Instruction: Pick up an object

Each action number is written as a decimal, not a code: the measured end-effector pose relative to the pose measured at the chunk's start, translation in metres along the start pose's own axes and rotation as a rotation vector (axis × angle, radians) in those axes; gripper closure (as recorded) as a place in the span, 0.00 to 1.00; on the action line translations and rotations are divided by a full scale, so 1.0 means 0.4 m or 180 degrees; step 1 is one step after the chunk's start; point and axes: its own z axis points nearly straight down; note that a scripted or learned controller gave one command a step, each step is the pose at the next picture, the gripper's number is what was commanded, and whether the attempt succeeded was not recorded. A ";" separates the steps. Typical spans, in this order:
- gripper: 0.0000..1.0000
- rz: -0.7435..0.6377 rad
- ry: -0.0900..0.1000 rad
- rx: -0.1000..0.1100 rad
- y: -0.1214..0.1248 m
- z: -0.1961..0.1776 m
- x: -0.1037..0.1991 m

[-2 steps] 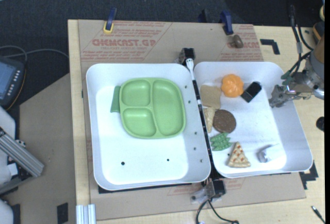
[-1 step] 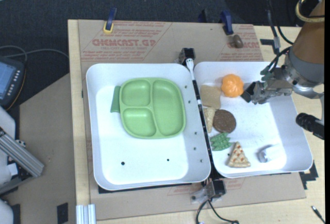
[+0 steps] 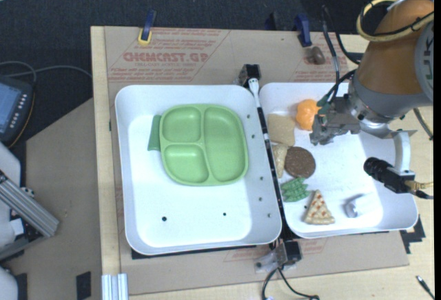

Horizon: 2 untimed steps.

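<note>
Claw [image 3: 322, 132]: positioned low over the upper middle of the right bin [image 3: 337, 174], on an arm entering from the right. Whether it is open or closed cannot be told from this view, and nothing is seen held in it.

Nearest item: one orange ball [image 3: 306, 113], just beside the claw on its upper left, close to the bin's far wall. Contact between the two cannot be confirmed.

Count, right bin, seven items:
- one orange ball;
- one tan slab [image 3: 280, 128], left of the claw, against the wall shared with the left bin;
- one pale scrap [image 3: 278, 154] below the slab, touching the brown disc;
- one brown disc [image 3: 300, 162], below and left of the claw;
- one green piece [image 3: 295, 189] just under the disc;
- one pizza slice [image 3: 318, 208] near the front wall;
- one small grey piece [image 3: 352, 207], right of the slice and apart from it.

Count, left bin [image 3: 200, 212]: one green divided plate [image 3: 204, 143], set in the upper middle.

Edges and room: the items crowd the right bin's left side, along the dividing wall. White floor lies open in the middle of that bin, between the disc and its right side. The left bin has open floor in front of the plate and on its left. Both bins sit side by side on the tabletop [image 3: 110, 64].
</note>
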 end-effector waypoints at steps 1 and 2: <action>1.00 -0.0001 -0.0005 -0.0019 0.040 -0.020 0.020; 1.00 0.0004 -0.0001 0.0002 -0.008 -0.015 0.042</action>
